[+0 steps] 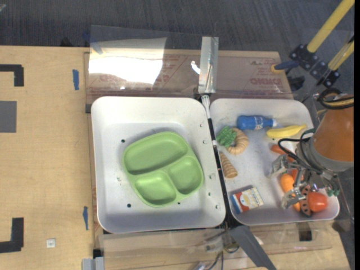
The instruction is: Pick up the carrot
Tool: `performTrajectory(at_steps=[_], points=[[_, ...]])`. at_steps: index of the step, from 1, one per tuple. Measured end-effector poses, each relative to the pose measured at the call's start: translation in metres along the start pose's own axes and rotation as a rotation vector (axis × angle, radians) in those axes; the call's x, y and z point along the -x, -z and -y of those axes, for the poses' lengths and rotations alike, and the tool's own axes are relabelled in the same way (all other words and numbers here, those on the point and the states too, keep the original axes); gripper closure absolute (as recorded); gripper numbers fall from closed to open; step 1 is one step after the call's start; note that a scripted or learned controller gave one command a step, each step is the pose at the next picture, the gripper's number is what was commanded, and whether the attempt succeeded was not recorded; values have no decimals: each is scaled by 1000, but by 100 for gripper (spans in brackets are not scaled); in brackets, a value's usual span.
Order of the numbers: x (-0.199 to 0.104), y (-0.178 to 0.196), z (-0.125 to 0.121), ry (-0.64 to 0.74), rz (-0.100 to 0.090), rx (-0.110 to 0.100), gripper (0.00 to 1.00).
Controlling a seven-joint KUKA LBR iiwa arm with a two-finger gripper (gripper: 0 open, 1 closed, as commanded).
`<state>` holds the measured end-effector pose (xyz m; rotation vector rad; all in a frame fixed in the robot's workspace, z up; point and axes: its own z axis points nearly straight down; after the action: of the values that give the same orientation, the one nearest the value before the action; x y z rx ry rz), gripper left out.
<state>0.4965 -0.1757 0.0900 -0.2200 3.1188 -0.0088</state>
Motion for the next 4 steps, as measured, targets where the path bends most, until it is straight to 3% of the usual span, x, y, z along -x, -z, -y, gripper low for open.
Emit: performTrajectory(at_steps=[1,2,3,4], points=[[-4,0,-19,-136,1,-1,0],[0,13,-20,-134,13,-3,100],[2,23,-20,-133,20,-4,100],[2,23,-20,-133,18,-4,0]])
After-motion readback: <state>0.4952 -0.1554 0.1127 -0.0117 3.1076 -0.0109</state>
